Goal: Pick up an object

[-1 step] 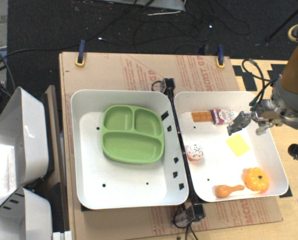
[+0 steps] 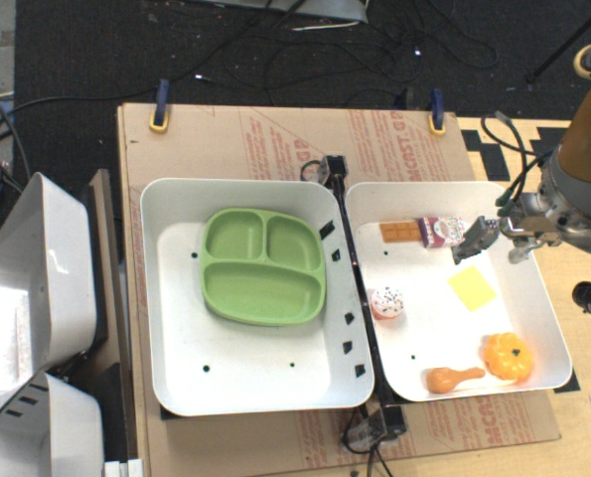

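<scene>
The right bin (image 2: 543,296) holds several small objects. A flat yellow square (image 2: 472,288) lies in its middle. An orange wafer bar (image 2: 399,232) and a purple-and-white packet (image 2: 442,231) lie along the far wall. Near the left wall sits a pink sprinkled cupcake (image 2: 386,303). An orange pumpkin (image 2: 507,356) and an orange gourd (image 2: 454,377) rest near the front edge. My gripper (image 2: 496,246) hangs over the bin's far right part, just above and right of the yellow square and right of the packet. It stands open, with nothing between its fingers.
The left bin (image 2: 166,296) carries a green divided plate (image 2: 263,266). Both bins rest on a cardboard sheet (image 2: 255,137) fixed by clamps. White tubs (image 2: 27,286) stand off the bench at the left. Cables run along the floor behind.
</scene>
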Available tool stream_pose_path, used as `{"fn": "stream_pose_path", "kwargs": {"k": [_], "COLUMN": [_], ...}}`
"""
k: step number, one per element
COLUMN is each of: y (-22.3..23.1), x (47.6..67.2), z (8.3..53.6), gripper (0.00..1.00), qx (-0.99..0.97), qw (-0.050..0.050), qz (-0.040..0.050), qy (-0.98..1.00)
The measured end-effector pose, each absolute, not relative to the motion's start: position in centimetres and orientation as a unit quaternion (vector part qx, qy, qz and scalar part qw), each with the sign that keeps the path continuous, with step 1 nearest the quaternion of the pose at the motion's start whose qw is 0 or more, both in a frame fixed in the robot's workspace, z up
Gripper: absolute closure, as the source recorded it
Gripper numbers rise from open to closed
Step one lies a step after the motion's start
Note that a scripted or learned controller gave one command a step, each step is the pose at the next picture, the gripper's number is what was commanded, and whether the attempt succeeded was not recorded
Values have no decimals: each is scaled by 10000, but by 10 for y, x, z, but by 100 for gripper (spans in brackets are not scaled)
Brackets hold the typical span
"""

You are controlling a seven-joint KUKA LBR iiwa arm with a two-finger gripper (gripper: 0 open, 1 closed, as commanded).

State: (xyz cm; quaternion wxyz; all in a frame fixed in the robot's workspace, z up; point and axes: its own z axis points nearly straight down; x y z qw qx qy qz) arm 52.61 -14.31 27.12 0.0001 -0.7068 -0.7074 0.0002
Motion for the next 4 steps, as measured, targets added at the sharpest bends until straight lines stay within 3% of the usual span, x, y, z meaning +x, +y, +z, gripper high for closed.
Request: {"fn": "stream_pose_path", "kwargs": {"k": [3,4], "y": [-146,-147], "x": [519,521], "z": [106,120], "gripper": [0,100], "qx": [-7077,-7082], "qw": [28,2], "qz": [14,0], "qy": [-7065,-7060]}}
